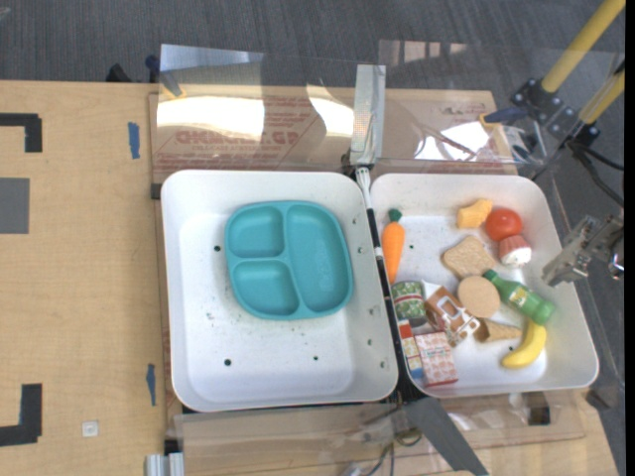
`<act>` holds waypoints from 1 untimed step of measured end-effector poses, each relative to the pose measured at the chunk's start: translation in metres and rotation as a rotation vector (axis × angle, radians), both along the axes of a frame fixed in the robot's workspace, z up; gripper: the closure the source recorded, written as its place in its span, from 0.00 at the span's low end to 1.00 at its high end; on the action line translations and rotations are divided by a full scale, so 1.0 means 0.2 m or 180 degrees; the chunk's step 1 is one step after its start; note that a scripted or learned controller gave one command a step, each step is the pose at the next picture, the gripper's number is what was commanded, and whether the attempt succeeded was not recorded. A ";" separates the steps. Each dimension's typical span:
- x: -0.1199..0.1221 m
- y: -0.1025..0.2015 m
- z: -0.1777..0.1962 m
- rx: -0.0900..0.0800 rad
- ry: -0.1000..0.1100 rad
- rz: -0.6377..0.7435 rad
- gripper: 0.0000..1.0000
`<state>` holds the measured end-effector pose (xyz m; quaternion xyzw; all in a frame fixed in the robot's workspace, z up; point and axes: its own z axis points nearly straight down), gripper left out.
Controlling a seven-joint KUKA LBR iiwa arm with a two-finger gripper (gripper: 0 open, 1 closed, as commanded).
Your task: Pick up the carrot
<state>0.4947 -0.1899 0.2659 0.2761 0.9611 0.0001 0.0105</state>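
Entry, as I read it from the console.

Carrot (393, 247): lies in the right bin (568, 266), hard against its left wall, green top toward 12 o'clock, tip toward 6. A green-labelled packet (408, 300) sits just beside the tip at 5 o'clock; bread (468, 257) is near at 3 o'clock.

Gripper (570, 262): at the bin's right rim, well apart from the carrot, at 3 o'clock from it. Fingers: I cannot tell whether apart or together; nothing is seen between them.

Left bin (189, 296): holds a teal plate (289, 258).

Step, by my judgement: approach, not yet begun in earnest. Next move calls for travel toward 9 o'clock across the clutter, jaws aligned across the carrot's narrow width, with the wall limiting clearance on one side.
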 end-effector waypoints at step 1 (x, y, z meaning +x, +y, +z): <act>-0.07 0.07 -0.65 0.0027 0.0088 0.0401 1.00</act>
